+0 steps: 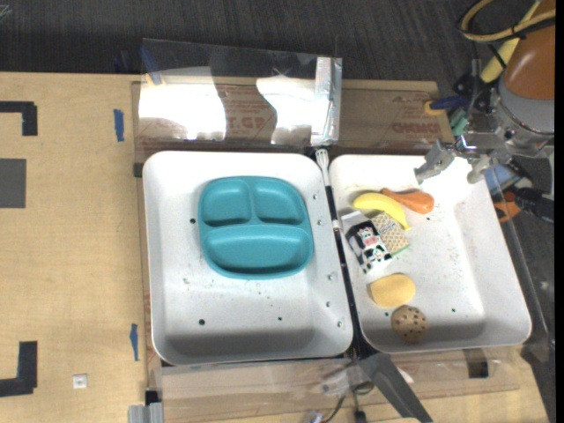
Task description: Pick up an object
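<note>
The right bin point(480, 263) holds several small items along its left side. A yellow banana point(379, 205) lies against an orange carrot point(412, 200). Below them sit a black-and-white patterned carton point(371, 244) and a tan waffle piece point(396, 235). Further toward the front are a yellow-orange lump point(392, 289) and a brown speckled ball point(408, 322). My gripper point(455, 165) hovers over the bin's far right corner, up and right of the carrot. It is open, with nothing between its fingers point(431, 163).
The left bin point(176, 307) carries a teal divided plate point(256, 226). A clear plastic sheet point(264, 104) stands behind the left bin. Cables and yellow hose point(493, 25) crowd the upper right by the arm. Bare bin floor lies right of the items.
</note>
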Available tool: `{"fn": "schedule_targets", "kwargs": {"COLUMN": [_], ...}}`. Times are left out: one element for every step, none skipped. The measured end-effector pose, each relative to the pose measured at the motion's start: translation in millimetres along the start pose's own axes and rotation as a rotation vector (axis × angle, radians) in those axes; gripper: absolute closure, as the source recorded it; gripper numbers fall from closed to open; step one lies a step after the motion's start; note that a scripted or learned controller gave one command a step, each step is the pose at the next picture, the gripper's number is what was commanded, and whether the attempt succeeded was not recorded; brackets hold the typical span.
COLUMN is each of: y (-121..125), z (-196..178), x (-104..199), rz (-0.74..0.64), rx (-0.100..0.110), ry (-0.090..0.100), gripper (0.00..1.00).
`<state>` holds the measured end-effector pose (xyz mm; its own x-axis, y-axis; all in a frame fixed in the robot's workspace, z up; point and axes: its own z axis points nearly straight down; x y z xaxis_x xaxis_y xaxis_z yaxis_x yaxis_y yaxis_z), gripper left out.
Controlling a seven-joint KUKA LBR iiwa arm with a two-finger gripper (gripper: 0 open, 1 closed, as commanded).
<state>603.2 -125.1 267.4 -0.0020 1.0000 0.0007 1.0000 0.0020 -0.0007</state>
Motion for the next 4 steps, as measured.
{"fn": "schedule_targets", "kwargs": {"y": [13.5,11.9,13.7,7.9], "z": [138.4,180.7,168.3,142.7], "x": [27.2,8.4,8.2,-6.2], "rz": [0.202,0.199,0.200,0.280], "rx": [0.009,-0.004,-0.009,-0.003], "ry": [0.000,0.000,0.000,-0.001], "gripper": [0.00,0.00,1.00,1.00]}}
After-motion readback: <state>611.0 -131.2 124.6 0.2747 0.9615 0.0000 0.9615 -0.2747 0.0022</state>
